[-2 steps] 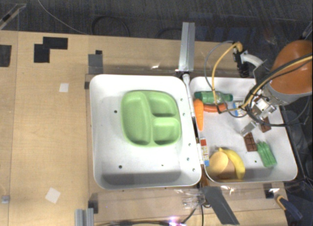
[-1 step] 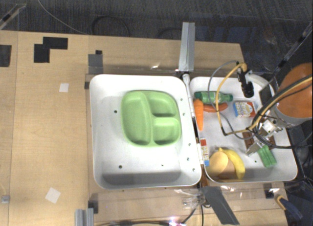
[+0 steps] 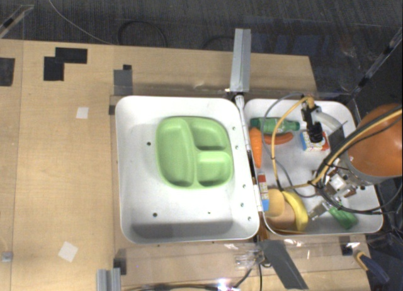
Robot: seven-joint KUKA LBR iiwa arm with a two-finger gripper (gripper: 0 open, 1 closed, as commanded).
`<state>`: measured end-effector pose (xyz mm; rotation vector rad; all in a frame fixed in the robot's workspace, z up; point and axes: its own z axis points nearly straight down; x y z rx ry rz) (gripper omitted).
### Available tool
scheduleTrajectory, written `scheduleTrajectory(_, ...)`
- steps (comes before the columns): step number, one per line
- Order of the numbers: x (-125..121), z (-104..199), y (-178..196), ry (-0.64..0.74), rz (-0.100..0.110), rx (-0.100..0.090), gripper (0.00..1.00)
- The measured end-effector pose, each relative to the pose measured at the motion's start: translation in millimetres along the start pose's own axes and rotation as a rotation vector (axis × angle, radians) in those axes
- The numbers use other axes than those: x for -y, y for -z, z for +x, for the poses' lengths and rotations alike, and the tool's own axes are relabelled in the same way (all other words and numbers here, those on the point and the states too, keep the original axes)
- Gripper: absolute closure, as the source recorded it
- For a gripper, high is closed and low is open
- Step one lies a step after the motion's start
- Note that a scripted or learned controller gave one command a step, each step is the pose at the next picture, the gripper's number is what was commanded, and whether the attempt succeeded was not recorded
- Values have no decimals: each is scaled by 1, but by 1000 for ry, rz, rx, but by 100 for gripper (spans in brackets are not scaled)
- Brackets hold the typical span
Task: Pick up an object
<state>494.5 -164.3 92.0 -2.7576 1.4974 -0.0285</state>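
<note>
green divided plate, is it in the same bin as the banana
No, the green divided plate lies alone in the left bin, while the banana is in the right bin.

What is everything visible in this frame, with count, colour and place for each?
bins: two, white, side by side on the bench
divided tray: one, light green, in the left bin
carrot: one, orange, right bin, along its left wall
banana: one, yellow, right bin, near front
green bottle: one, right bin, far end
green object: one, right bin, front right corner
cables: several, yellow and black, over the right bin
arm: one, orange band, right edge
gripper: one, over the right bin
</note>
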Motion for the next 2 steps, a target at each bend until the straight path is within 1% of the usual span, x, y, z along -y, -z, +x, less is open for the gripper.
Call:
scheduleTrajectory(1, 137, 49, -5, -2, 1, 11, 0)
scheduleTrajectory(2, 139, 50, 9, -6, 7, 10, 100)
